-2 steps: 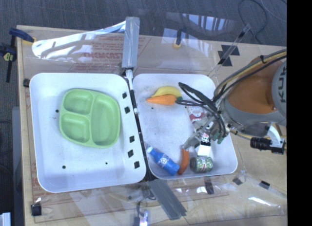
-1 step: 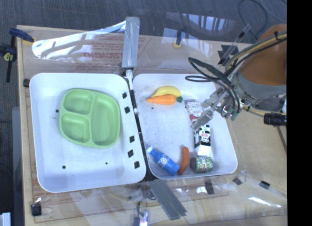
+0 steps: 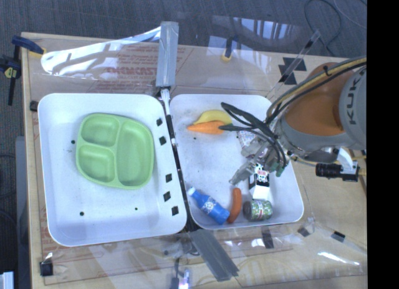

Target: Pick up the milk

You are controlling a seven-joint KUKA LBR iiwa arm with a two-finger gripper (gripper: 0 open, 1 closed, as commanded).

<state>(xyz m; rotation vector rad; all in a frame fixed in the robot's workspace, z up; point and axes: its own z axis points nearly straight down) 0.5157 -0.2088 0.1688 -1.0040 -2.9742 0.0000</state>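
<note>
The desk (image 3: 93, 63) carries two white bins. The left bin (image 3: 56, 219) holds a green divided plate (image 3: 115, 151). In the right bin (image 3: 206, 157), the end effector (image 3: 257, 162) hangs just above the milk (image 3: 260, 186); I cannot tell its grip. Beside the milk lie a green can (image 3: 258, 209), sausage (image 3: 235, 204), blue bottle (image 3: 207, 205); further off, a carrot (image 3: 206, 128) and banana (image 3: 213, 117).

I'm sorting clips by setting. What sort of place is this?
Likely a robotics lab bench. Two shallow white bins sit side by side on a taped, plastic-covered wooden bench; a grey-and-orange robot arm reaches over toy food such as a plastic orange carrot.
</note>
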